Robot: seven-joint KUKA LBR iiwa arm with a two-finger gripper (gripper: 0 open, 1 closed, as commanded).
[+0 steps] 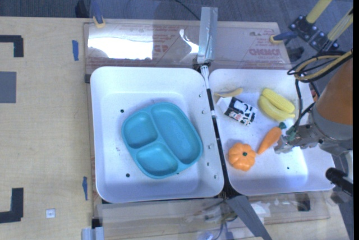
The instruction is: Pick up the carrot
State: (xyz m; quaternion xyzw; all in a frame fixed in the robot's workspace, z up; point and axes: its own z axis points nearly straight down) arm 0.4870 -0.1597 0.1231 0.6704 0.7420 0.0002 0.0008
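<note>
Grey KUKA arm entering from the right, broad orange band above the wrist, black and yellow cables looping over its upper side, small metallic grey two-finger gripper at the tip, dark fittings along the lower edge

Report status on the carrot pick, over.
Hand at the carrot's leafy end, grip unconfirmed. Carrot lying in right bin. Pumpkin and bananas close by.

Crowded upper half of right bin: carrot hemmed by pumpkin at lower left, bananas above, small carton at upper left. Bare floor along near edge. Claw beside carrot's right end.
</note>
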